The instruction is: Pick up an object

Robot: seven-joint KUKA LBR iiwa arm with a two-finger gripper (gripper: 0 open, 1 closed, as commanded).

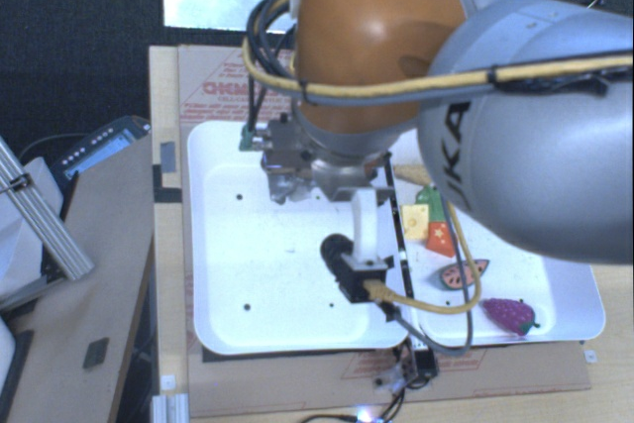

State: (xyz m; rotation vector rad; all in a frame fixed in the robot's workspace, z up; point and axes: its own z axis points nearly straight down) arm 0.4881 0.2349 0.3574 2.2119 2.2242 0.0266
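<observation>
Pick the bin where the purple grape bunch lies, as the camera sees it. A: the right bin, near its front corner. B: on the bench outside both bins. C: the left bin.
A: the purple grape bunch lies inside the right bin, near its front rim, just in front of the watermelon slice.
</observation>
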